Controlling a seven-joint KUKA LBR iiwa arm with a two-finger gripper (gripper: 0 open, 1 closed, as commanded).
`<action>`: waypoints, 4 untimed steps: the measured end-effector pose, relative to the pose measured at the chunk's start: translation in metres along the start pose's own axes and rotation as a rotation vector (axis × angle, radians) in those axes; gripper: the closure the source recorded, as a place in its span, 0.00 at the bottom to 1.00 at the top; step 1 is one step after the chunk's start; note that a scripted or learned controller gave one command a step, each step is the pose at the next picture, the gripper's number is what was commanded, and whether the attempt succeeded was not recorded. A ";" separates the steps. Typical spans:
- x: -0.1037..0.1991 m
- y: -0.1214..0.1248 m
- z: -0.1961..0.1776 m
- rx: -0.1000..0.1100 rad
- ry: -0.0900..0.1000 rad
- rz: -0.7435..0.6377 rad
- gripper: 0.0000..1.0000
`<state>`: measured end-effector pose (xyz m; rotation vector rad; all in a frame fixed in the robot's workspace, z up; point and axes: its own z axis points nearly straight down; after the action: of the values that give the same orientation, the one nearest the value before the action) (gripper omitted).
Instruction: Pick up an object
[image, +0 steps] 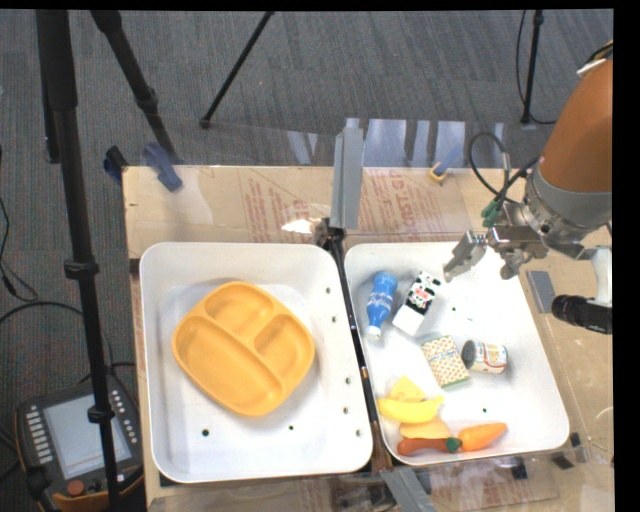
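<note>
**My gripper above the right bin, with nothing in it**

From the camera above the counter (240, 205), I reach in from the right. My gripper (489, 256) hangs over the far right corner of the right bin (548, 385), its two fingers spread apart with nothing between them. One fingertip (462, 256) points down toward the bin's far part, near the small black-and-white carton.

In the right bin lie the things I could take. A blue bottle (379, 303) lies close to the left wall. Just beside it is the black-and-white carton (418, 302), tilted. Nearer the middle is a small patterned box (445, 361), and just to its right a small can (485, 356) on its side. At the near edge a yellow banana (410, 405) lies above a carrot (462, 438), with an orange piece I cannot identify beside them.

The left bin (165, 420) holds a yellow divided plate (243, 346), lying flat near its middle, well apart from my gripper.
</note>
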<state>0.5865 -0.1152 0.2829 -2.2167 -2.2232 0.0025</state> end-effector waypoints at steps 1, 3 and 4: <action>0.029 0.012 -0.018 0.000 0.000 -0.051 0.00; 0.013 0.032 0.196 0.000 0.001 -0.162 0.00; 0.010 0.030 0.188 0.009 0.003 -0.154 1.00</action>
<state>0.6157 -0.1048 0.0947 -2.0334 -2.3802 0.0090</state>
